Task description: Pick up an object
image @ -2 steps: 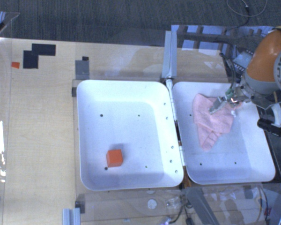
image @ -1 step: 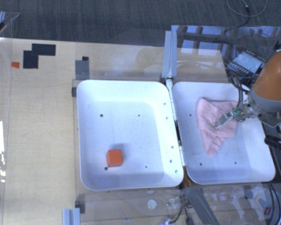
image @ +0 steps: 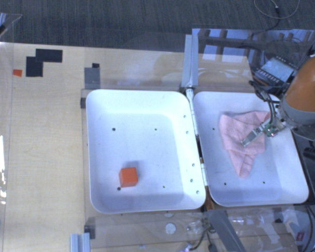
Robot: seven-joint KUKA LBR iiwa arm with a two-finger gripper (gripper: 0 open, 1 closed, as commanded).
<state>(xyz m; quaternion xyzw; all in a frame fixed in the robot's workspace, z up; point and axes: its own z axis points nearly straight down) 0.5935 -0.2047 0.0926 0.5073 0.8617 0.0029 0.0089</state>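
A crumpled pink cloth [image: 240, 140] lies in the right bin [image: 283, 190], toward its upper middle. My gripper [image: 250, 137] reaches in from the right and sits low over the cloth's right half, its metal fingertips against the fabric. The arm's orange band [image: 307, 85] hangs above the bin's right side. A small orange block [image: 128, 177] rests in the left bin [image: 110, 109], near its lower left.
A metal divider rail [image: 196, 140] runs between the two bins. Black markers [image: 42, 61] and a small orange tag [image: 17, 73] lie on the wooden bench at the far left. Cables and electronics [image: 273, 70] crowd the back right.
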